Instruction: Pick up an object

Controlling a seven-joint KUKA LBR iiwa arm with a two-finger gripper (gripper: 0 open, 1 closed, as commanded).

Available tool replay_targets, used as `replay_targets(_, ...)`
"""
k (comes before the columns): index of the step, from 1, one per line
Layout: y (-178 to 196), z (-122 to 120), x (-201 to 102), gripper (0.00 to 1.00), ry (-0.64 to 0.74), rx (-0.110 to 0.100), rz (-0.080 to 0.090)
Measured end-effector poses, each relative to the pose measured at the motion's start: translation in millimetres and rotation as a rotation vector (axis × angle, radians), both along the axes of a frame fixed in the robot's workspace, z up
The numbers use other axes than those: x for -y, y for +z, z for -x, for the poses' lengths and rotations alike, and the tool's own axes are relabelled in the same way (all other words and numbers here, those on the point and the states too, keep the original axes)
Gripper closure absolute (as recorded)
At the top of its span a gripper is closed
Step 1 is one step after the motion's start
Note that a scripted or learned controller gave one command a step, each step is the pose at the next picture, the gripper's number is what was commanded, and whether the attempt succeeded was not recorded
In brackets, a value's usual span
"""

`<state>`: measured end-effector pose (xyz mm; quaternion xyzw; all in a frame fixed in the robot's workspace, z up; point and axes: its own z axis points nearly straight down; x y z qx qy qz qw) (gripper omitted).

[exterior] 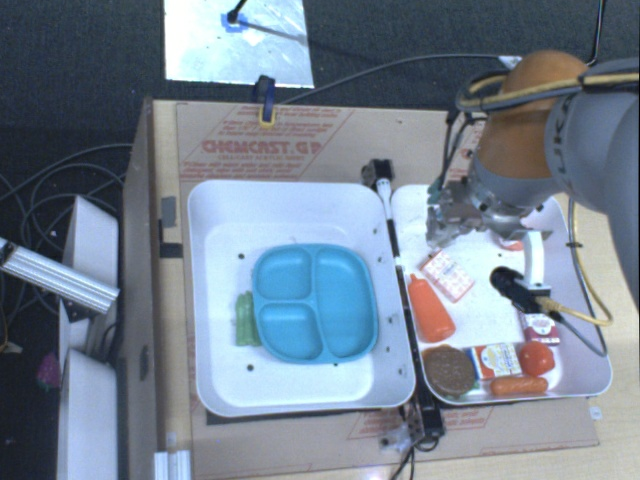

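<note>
The gripper point(441, 230) hangs near the right bin's point(475, 313) top-left corner, close to the packet point(447, 275); open or closed, I cannot tell. The packet seems flat, beside the bottle point(431, 310) at the left edge, so a grab may slip.

Bright, even light; perhaps slightly soft focus

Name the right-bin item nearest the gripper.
The red-and-white packet, right next to the gripper; the orange bottle and brown patty lie farther off.

grey arm point(600, 143) with a rounded orange band point(520, 128) and a dull metal pincer point(447, 223)
</note>
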<state>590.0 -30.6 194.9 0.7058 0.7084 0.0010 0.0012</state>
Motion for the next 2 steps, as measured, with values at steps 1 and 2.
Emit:
replay_targets(1, -0.1, 0.1, 0.0, 0.00, 0.000, 0.000, 0.000)
replay_targets(2, -10.4, -18.2, 33.5, 0.00, -0.003, -0.002, 0.001)
